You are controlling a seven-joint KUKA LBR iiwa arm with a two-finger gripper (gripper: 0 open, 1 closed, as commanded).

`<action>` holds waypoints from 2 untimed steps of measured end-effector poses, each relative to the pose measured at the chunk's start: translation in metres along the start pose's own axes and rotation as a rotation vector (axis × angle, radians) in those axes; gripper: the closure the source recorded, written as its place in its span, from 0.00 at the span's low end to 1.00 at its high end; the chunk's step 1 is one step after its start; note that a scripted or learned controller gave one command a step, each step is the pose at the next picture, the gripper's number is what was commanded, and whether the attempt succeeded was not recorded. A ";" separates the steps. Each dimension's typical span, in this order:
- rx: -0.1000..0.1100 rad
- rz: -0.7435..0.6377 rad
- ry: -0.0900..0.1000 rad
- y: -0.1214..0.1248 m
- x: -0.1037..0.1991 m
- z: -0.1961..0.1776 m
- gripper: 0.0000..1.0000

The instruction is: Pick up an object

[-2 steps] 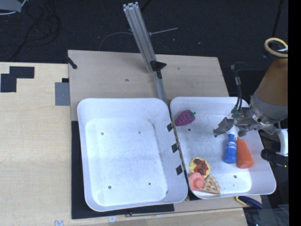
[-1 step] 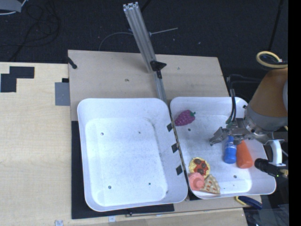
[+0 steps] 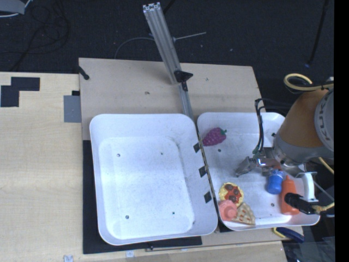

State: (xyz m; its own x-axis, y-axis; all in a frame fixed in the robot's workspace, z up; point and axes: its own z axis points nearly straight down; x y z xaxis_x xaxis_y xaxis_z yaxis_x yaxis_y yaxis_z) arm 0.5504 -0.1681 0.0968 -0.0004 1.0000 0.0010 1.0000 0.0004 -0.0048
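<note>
Closest thing for grabbing was the small blue plastic cylinder [image 3: 274,182], sitting in the right-hand white bin [image 3: 240,125] just below and right of the hand [image 3: 246,167]. It looked light, stiff and a bit slick, so I'd pinch it across its round sides. An orange plastic carrot-like piece [image 3: 288,192] lay right against it. The hand hung low over the bin floor, nothing in it, but I couldn't tell how it was set. A purple toy grape bunch [image 3: 214,137] sat further up-left, well apart.
</note>
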 end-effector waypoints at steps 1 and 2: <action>-0.004 0.002 -0.001 0.001 -0.001 -0.012 1.00; -0.008 0.000 -0.002 0.008 0.004 -0.057 1.00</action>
State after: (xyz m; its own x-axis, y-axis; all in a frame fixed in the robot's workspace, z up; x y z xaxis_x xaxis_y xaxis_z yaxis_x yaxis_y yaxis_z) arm 0.5583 -0.1645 0.1541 -0.0005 1.0000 -0.0006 1.0000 0.0005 0.0028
